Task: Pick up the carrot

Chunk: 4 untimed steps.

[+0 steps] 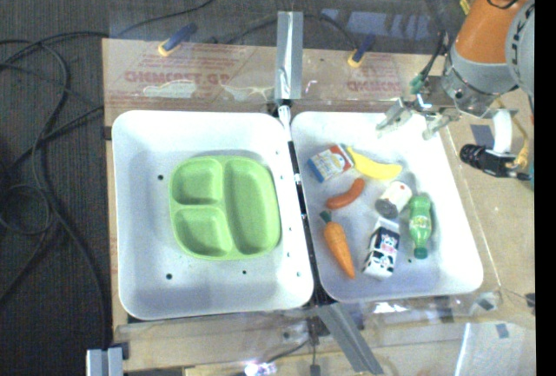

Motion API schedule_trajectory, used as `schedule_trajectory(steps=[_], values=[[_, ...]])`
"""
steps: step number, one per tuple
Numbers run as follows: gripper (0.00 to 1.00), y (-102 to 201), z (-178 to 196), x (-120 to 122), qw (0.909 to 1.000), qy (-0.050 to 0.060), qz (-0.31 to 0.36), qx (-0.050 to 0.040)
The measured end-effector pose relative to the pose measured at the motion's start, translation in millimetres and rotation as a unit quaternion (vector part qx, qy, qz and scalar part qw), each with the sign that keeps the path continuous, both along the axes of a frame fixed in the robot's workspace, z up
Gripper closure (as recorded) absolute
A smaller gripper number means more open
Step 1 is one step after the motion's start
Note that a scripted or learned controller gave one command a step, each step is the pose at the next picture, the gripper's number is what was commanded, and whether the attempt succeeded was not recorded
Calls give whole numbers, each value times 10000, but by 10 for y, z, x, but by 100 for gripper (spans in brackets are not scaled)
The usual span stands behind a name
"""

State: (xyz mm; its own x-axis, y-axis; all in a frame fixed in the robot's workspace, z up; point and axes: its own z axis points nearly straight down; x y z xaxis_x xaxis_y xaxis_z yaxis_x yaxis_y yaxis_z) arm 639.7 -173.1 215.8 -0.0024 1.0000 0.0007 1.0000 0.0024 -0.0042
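Note:
The orange carrot (339,247) lies in the right bin (452,192), near its left wall and towards the front, with its dark stem end pointing up-left. My gripper (408,116) hangs above the bin's far rim, well away from the carrot, up and to the right. Its two fingers are spread apart with nothing between them.
Around the carrot lie a red sausage (346,193), a small milk carton (381,252), a green bottle (420,225), a banana (375,165), a small box (329,163) and a white cup (395,196). The left bin (139,148) holds a green divided tray (226,206).

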Motion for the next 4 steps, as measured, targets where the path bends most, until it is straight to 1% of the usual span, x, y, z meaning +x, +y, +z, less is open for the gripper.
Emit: schedule_trajectory(steps=[1, 2, 3, 4], values=[[0, 629, -1208, -378, 9869, -15, 1613, 9], [0, 647, -1236, -946, 9814, -111, 1915, -32], [0, 615, -1233, -1462, 9781, -128, 2075, -42], [0, 1024, -261, -1556, 9816, -10, 1910, 4]])
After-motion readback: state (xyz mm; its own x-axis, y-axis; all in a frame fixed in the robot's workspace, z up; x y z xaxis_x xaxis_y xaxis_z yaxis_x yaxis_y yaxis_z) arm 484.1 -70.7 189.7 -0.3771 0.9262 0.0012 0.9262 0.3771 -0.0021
